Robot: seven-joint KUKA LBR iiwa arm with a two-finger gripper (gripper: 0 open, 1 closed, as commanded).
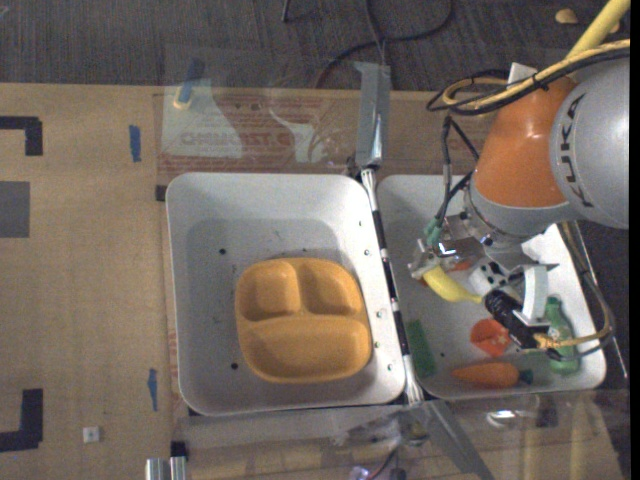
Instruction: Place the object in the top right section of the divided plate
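The banana (452,288), a short yellow curved thing that looks like smooth toy plastic, lies in the right bin (400,208) just under the claw (440,259). I take it to be the object in hand, though the task sentence names none, so that is a guess. The claw hangs right over its upper end, and from where I stand I cannot tell whether it is released or clenched, nor whether it touches the banana at all; the wrist and its cables crowd that spot.

Around it sit a red tomato-like piece (489,337), an orange carrot (487,374) lying lengthwise near the bin's front wall, a flat green strip (419,349) by the divider side, and another green item (559,328) at the far right, partly under wiring.

The divided plate (300,318) rests in the left bin (190,268), well apart from the banana. It is a matte orange-yellow tray with rounded corners, two small sections along its upper side and one wide one below. The top right section (331,285) is bare.

What could go wrong: a curved, slick shape may roll or twist out of a pinch taken near its tip. The neighbours are close enough to be nudged. The carry must clear the raised walls between the bins, and the target section is small, so a long banana could straddle the ridge.
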